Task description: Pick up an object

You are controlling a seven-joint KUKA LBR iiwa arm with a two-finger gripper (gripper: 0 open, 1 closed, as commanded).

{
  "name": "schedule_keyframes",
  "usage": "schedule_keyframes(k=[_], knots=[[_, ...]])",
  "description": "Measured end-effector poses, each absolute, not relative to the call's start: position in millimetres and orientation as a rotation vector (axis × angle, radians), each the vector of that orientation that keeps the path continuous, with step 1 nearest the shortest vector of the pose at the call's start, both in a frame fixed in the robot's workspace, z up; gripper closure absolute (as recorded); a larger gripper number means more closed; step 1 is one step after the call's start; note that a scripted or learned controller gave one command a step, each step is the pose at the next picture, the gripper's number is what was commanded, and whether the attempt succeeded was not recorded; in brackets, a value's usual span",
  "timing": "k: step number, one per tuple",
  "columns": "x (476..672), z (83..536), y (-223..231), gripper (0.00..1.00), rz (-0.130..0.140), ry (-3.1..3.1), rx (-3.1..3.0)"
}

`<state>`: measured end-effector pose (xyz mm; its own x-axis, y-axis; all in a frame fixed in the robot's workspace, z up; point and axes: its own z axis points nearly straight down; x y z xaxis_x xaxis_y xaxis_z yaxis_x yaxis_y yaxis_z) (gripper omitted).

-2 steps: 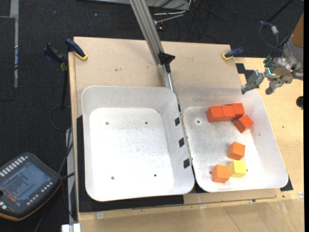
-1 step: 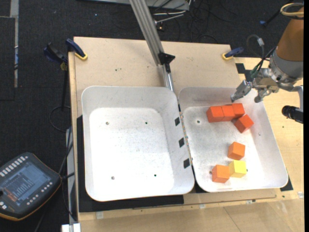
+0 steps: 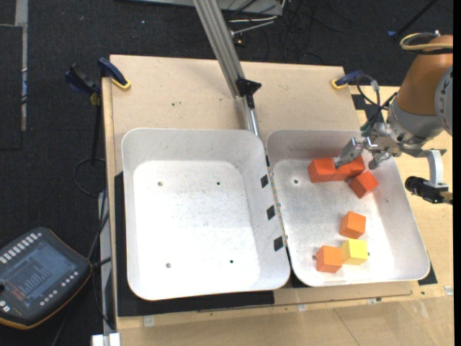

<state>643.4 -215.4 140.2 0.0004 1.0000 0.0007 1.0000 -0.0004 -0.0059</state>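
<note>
In the right bin (image 3: 403, 222), my gripper (image 3: 362, 156) hangs low near the far right corner. Its fingers (image 3: 348, 153) stand open, spread over the right end of a long orange block (image 3: 325, 169) that lies on the bin floor. Just below that is a second orange block (image 3: 363, 184), touching or nearly touching the first. Further toward the front lie an orange cube (image 3: 352, 224), another orange block (image 3: 329, 259) and a yellow cube (image 3: 356, 251) beside it. Nothing is lifted off the floor.
The left bin (image 3: 144, 157) sits beside the right one, with a raised divider (image 3: 272, 207) between them. A metal pole (image 3: 223, 42) slants in from the top to the bins' far edge. Blue-and-yellow clamps (image 3: 108, 74) hold the bench's far corners.
</note>
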Motion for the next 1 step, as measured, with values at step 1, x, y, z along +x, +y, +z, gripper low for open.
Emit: schedule_keyframes(k=[1], knots=[[645.9, 97.5, -215.0, 0.0, -0.007, -2.225, -2.226]])
